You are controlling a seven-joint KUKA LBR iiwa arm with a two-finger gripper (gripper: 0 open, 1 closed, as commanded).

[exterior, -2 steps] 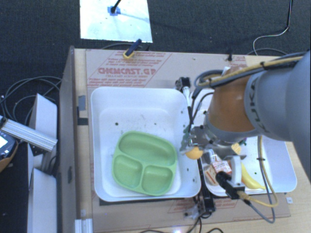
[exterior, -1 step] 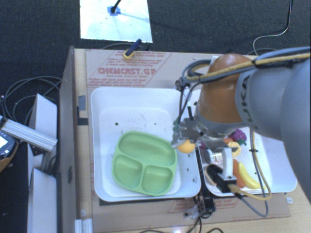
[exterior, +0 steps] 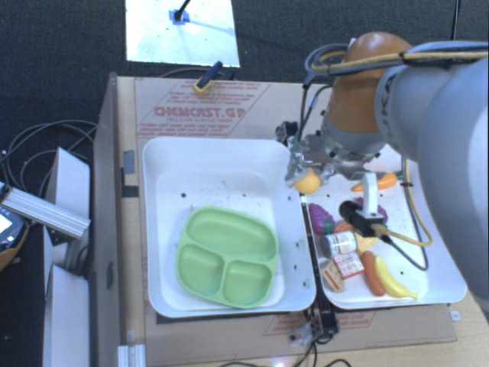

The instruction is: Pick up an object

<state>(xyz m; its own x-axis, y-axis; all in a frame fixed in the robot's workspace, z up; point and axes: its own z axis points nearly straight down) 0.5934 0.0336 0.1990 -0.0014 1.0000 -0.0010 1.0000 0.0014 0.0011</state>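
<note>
You are watching the gripper (exterior: pixel 309 176) hanging over the right bin's (exterior: pixel 443 285) left edge, jaws seemingly clamped on a yellow fruit (exterior: pixel 307 181); the grip is looking shallow, so the fruit could be slipping free onto the divider between bins, beside the green tray (exterior: pixel 227 257).

A divided plate (exterior: pixel 228 257) lies in the left bin (exterior: pixel 164 205); toys crowd the right bin (exterior: pixel 439 285).
</note>
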